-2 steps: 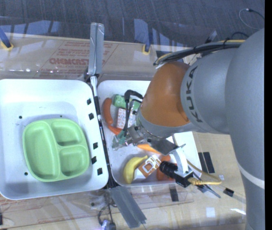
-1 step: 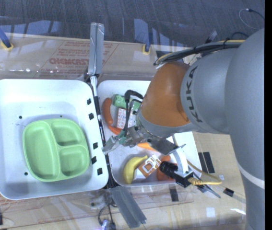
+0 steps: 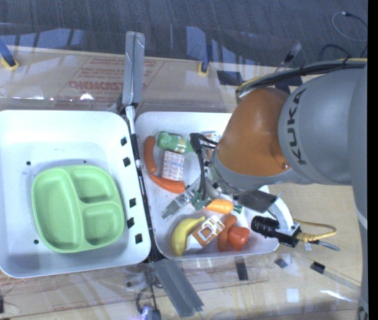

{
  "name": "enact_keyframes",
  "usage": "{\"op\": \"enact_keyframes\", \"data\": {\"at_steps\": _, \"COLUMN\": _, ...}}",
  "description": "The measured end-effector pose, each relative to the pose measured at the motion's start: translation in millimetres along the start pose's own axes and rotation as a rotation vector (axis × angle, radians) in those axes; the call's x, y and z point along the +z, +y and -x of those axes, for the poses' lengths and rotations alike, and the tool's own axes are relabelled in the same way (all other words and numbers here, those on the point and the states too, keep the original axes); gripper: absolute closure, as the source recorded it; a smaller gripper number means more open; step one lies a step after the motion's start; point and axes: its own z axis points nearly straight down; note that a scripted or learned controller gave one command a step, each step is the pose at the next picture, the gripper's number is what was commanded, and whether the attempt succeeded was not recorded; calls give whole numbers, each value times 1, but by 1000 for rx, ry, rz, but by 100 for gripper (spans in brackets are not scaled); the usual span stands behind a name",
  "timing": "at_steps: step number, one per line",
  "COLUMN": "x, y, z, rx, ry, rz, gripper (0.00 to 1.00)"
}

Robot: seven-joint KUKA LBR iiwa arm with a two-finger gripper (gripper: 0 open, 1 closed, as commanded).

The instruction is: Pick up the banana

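Left bin (image 3: 2,179): I see a green divided plate (image 3: 77,207) lying flat in it, well apart from anything I need.

Right bin (image 3: 150,240): crowded. From its left side I read a long orange carrot-like piece (image 3: 155,172), a green packet (image 3: 171,141) and a small white carton (image 3: 173,165) near the back.

Banana (image 3: 183,233): it lies at the front of the right bin, close to the front wall, curved, its upper end pointing toward my claw. A small tagged block (image 3: 208,230) sits touching or just beside its right end, with red pieces (image 3: 235,237) further right.

Claw (image 3: 187,200): it hangs just above and behind the banana, the metal fingers (image 3: 174,208) angled down to the left. They look fairly close together with nothing between them, so I call it narrow and empty, though the wrist hides part of it.

Handling, my guess: likely a light toy, smooth and a bit slippery, firm rather than soft, not fragile. The curve means it may roll or squirt out under a squeeze.

Where I would grip: across the thick middle, fingers either side of the narrow width, keeping off the tagged block and the front wall.

Risk: neighbours crowd the right end; the left end has more room.
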Motion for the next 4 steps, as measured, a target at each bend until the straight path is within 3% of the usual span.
{"op": "enact_keyframes", "data": {"at_steps": 1, "x": 91, "y": -26, "z": 40, "rx": -190, "ry": 0, "rz": 1, "gripper": 0}}
{"op": "enact_keyframes", "data": {"at_steps": 2, "x": 81, "y": -25, "z": 40, "rx": -195, "ry": 0, "rz": 1, "gripper": 100}}
{"op": "enact_keyframes", "data": {"at_steps": 3, "x": 0, "y": 21, "z": -31, "rx": 337, "ry": -1, "rz": 3, "gripper": 100}}
{"op": "enact_keyframes", "data": {"at_steps": 4, "x": 0, "y": 21, "z": -31, "rx": 338, "ry": -1, "rz": 3, "gripper": 0}}
